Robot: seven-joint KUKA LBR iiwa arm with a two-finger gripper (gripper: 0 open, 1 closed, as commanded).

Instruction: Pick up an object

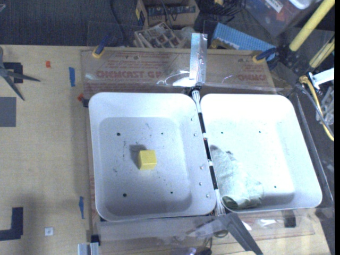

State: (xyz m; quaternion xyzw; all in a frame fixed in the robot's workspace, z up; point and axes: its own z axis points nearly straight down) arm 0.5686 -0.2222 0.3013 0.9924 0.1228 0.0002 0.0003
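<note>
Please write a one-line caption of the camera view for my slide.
Two white bins side by side: a yellow block lies in the left bin, a rolled grey cloth in the right bin.

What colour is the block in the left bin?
Yellow; the block shows plainly in the camera view.

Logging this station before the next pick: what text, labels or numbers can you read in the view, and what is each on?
"OHMCAST" roughly, in faded red: on the clear sheet behind the left bin; its last letters are blurred.
Red print on the clear sheet behind the right bin: too blurred to read.
Yellow block and rolled cloth: no markings visible.
</note>
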